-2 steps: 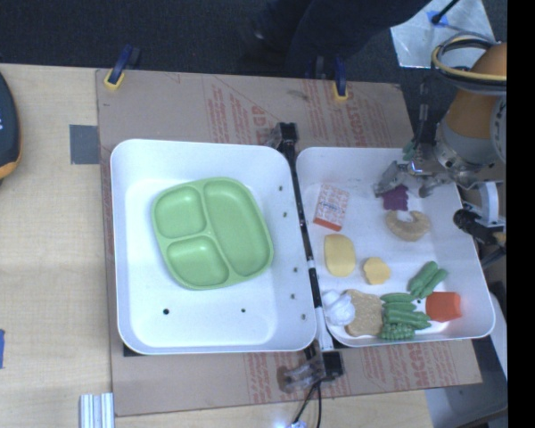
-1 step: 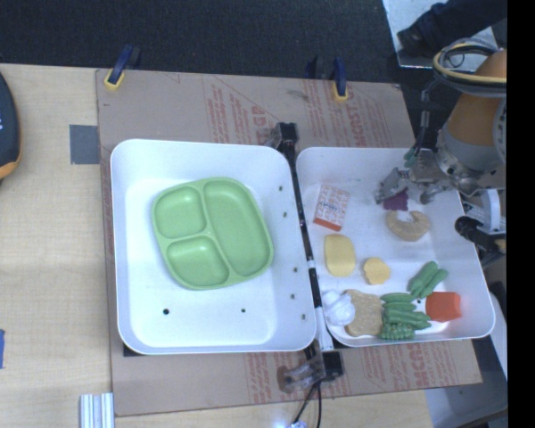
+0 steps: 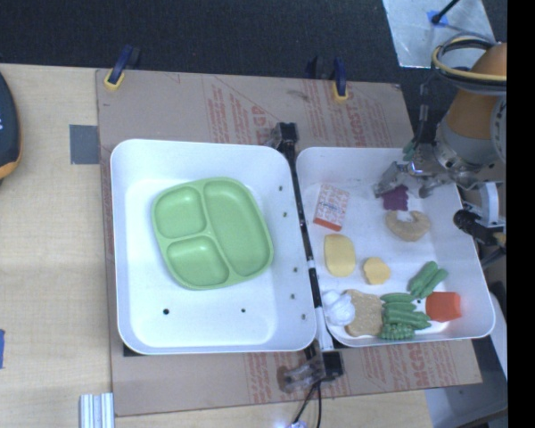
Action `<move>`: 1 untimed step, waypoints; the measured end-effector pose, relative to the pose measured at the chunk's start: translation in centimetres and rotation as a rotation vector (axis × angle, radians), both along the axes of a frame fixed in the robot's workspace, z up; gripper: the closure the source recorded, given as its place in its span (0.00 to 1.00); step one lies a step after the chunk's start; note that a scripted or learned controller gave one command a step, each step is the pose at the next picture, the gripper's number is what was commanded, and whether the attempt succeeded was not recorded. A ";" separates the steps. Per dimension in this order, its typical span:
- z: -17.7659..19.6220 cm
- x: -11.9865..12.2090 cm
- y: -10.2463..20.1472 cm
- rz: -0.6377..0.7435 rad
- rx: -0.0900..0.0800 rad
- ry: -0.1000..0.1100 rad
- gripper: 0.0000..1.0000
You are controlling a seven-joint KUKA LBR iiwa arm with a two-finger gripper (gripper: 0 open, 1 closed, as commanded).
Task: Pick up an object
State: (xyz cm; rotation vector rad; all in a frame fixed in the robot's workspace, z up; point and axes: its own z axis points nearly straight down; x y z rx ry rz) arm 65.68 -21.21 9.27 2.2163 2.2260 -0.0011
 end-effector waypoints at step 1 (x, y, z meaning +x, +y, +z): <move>-0.1 -1.7 0.1 -0.001 0.000 0.006 0.00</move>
